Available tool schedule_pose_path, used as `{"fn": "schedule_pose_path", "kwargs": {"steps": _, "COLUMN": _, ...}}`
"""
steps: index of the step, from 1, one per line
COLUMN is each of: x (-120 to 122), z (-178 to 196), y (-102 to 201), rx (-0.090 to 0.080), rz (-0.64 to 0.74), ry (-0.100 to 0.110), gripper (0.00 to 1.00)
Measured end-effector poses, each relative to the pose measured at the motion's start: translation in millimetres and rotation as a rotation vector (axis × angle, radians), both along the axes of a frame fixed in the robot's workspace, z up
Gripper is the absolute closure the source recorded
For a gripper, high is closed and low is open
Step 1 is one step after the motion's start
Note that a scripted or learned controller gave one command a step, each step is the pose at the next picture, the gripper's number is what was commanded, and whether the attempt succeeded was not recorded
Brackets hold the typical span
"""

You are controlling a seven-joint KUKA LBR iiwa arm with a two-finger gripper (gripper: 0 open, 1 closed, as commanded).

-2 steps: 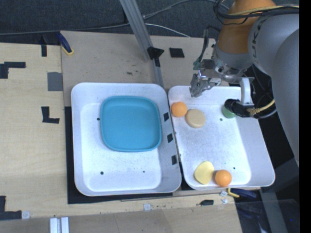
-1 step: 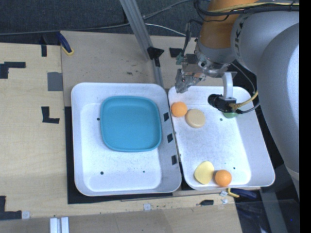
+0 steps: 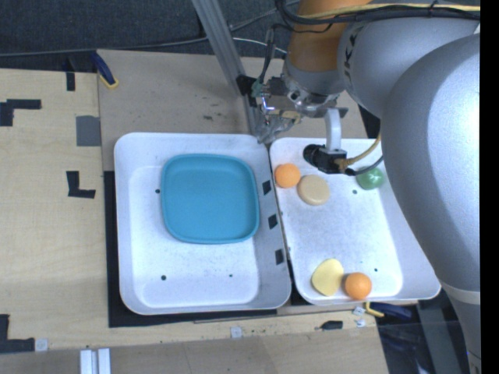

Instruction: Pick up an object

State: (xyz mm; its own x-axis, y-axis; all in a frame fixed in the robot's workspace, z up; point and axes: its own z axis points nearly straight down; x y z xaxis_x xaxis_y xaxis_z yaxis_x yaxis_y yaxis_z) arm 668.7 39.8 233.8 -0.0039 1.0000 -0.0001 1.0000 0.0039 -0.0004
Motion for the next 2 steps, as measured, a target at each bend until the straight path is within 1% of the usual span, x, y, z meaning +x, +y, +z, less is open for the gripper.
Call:
{"fn": "schedule_pose_path", "kwargs": {"steps": 1, "x": -2.3, "z": -9.4, "y": 60.8, "rx": 0.001, "rz": 0.001, "ry": 0.001, "gripper": 1.00}}
{"fn": "schedule_pose_path", "kwargs": {"steps": 2, "x": -1.9, "z": -8.9, "y": 57.9, "rx": 0.000, "rz": -0.003, "ry": 0.000, "gripper": 0.00}}
